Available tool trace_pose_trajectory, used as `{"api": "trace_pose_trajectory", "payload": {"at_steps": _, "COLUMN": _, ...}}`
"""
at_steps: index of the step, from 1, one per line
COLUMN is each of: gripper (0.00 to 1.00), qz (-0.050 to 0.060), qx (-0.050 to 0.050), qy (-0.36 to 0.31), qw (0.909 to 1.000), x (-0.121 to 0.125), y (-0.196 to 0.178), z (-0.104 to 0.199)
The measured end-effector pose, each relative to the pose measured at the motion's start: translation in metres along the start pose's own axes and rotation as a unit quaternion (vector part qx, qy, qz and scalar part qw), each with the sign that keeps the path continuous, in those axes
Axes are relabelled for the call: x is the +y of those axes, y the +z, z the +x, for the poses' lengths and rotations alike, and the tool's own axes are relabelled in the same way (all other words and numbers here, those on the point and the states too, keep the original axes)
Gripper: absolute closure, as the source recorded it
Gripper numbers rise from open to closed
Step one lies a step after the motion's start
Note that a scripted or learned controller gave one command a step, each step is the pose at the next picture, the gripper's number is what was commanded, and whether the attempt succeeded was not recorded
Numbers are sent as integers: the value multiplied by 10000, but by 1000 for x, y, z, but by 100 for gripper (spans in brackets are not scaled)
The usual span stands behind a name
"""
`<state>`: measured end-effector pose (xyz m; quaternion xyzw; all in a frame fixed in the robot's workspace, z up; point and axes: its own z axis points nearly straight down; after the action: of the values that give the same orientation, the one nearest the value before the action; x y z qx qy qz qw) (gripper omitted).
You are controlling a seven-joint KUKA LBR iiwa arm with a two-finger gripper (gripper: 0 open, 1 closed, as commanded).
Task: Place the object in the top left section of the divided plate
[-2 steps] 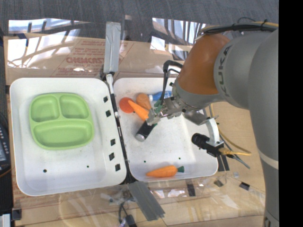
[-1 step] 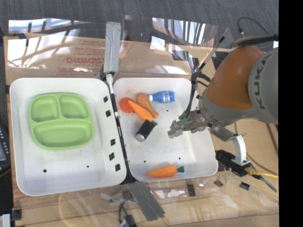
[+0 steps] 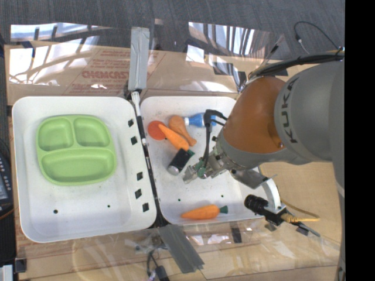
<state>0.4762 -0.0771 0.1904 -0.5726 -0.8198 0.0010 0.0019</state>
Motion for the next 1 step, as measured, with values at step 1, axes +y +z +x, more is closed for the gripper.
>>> {"api": "trace_pose_trajectory", "payload": {"at_steps": 1, "gripper": 100, "qz": -14, "qx": -15, "qy": -491, "qw": 9988, "x": -7, "y": -39, "z": -86}}
